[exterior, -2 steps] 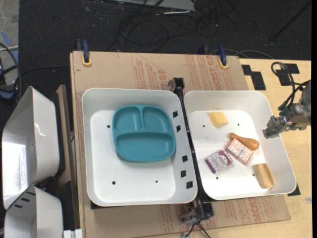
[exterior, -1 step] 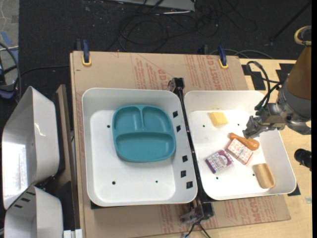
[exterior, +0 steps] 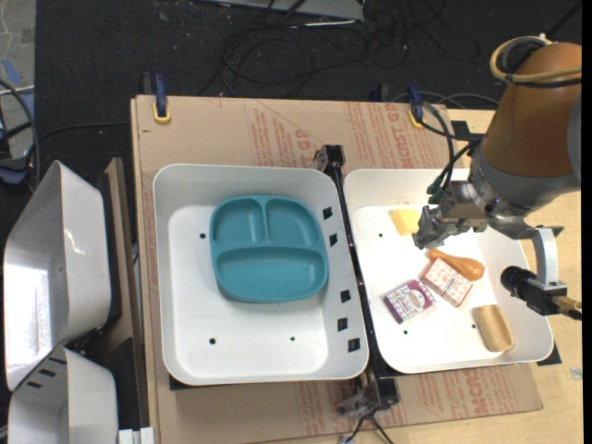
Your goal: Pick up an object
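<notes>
Rounded tan block point(exterior: 493, 327) lies below gripper point(exterior: 431, 240).

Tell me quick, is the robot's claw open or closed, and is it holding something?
Claw: cannot be told. It hangs over the right bin, near the yellow piece and the orange carrot-like toy, and nothing is seen in its grip.

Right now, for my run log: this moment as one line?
gripper: above right bin | nearest: yellow piece, orange carrot | left bin: teal tray
</notes>
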Tool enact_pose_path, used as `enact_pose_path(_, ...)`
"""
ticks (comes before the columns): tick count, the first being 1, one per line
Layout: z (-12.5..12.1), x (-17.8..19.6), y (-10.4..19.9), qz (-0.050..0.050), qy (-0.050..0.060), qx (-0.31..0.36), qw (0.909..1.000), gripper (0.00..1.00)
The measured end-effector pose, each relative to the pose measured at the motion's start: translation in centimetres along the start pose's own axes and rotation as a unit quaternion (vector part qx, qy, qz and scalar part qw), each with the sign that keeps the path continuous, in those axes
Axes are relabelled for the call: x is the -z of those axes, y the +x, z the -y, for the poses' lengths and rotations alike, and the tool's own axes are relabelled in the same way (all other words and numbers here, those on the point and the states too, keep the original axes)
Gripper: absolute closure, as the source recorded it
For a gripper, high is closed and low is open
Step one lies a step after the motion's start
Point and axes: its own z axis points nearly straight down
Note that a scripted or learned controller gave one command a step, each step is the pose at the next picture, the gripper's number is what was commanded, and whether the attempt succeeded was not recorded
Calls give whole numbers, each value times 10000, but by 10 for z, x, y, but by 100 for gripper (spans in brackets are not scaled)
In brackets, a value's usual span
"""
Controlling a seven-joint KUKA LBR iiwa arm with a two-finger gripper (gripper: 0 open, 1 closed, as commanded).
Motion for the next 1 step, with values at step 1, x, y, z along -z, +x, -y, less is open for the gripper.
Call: enact_pose_path(1, -9, -19, 58, 1, 14, -8, 10000, 100)
